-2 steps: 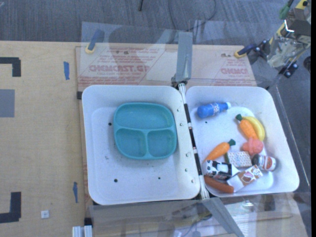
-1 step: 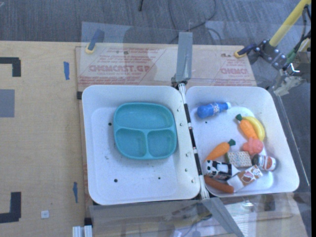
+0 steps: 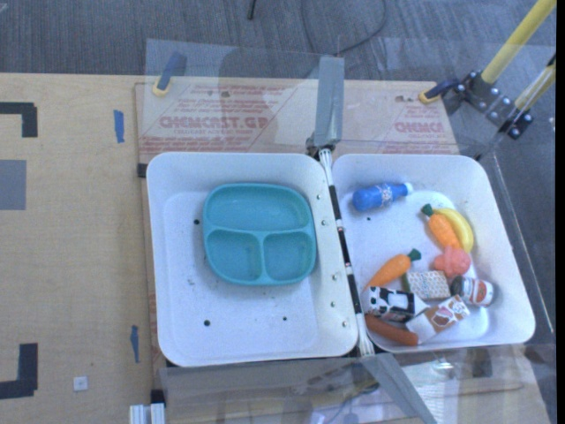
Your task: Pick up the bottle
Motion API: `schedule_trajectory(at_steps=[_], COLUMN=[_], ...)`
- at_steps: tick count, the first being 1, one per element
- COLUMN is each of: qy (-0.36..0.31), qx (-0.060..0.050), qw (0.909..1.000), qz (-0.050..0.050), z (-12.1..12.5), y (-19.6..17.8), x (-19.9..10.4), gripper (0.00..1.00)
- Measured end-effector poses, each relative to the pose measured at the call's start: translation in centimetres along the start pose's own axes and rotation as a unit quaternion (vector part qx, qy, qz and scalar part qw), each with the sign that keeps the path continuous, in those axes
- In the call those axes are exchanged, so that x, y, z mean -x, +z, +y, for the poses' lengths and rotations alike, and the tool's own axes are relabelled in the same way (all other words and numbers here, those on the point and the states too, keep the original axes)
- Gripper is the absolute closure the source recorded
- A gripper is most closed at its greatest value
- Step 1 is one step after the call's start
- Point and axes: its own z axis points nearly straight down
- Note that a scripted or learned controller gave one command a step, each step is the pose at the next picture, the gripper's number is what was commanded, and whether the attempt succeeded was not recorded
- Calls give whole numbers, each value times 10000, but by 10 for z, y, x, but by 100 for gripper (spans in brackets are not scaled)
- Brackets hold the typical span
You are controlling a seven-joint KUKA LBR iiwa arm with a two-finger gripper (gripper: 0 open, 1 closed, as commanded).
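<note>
The blue bottle lies on its side in the upper left part of the right white bin. Its white cap points right and a white label wraps its middle. It lies apart from the other items, with bare bin floor around it.
A teal divided plate sits in the left bin. Below the bottle, several toy foods crowd the right bin: two carrots, a banana, a pink piece, a cow-patterned carton and a sausage. A yellow-poled stand is at the top right.
</note>
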Motion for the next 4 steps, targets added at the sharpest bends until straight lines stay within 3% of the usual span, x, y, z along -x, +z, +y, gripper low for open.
schedule_trajectory(at_steps=[1,2,3,4], qy=[848,848,1725,1028], qx=[6,6,-27,-22], qw=[9964,9964,9850,9947], qz=[-7,-6,11,18], z=[13,13,-22,-11], y=[1,1,104,289], x=[7,7,-43,-66], gripper=[100,0,0,0])
